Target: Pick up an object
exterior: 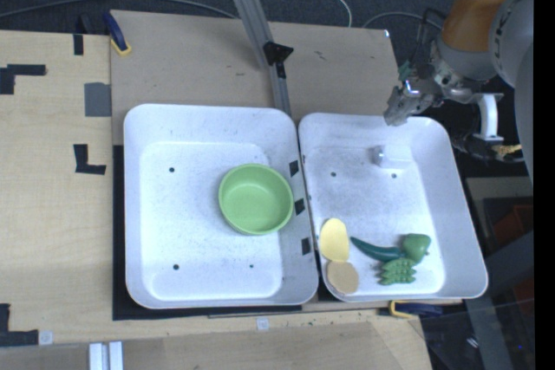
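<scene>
My gripper (397,112) hangs over the far edge of the right bin (434,186), near its back right corner, with nothing seen between its fingers. At the near end of that bin lie a yellow oval piece (334,239), a tan round piece (343,276), a dark green curved vegetable (375,249), a green pepper-like piece (416,244) and a small knobbly green piece (398,273). A green bowl (255,198) stands in the left bin (156,186). All of these are well in front of the gripper.
A grey slanted pole (251,13) reaches down to the gap between the bins at the back. Cables run across the dark floor behind the bench. A small grey mark (378,155) sits on the right bin's floor just below the gripper.
</scene>
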`<state>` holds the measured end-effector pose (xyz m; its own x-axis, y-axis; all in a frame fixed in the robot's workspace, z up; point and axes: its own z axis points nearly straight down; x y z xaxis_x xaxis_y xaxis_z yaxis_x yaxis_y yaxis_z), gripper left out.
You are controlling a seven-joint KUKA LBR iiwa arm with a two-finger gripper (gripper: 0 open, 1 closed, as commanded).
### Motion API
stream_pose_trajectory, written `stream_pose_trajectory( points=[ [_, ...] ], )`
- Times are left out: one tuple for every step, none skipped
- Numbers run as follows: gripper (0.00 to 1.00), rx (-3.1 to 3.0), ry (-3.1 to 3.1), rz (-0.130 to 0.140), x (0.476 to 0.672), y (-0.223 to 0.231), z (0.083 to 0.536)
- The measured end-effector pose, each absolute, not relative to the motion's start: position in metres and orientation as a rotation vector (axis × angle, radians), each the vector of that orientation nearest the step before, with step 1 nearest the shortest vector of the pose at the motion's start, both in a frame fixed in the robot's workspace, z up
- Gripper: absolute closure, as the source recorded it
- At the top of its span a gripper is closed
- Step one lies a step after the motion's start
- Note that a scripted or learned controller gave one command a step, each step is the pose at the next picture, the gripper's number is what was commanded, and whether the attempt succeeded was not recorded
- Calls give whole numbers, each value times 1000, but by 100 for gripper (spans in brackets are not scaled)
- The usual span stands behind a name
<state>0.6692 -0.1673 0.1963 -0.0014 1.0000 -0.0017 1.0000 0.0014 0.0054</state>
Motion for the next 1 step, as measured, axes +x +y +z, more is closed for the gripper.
stream_pose_trajectory(
  points=[
    [100,2217,2220,3,670,-175,244]
  ],
)
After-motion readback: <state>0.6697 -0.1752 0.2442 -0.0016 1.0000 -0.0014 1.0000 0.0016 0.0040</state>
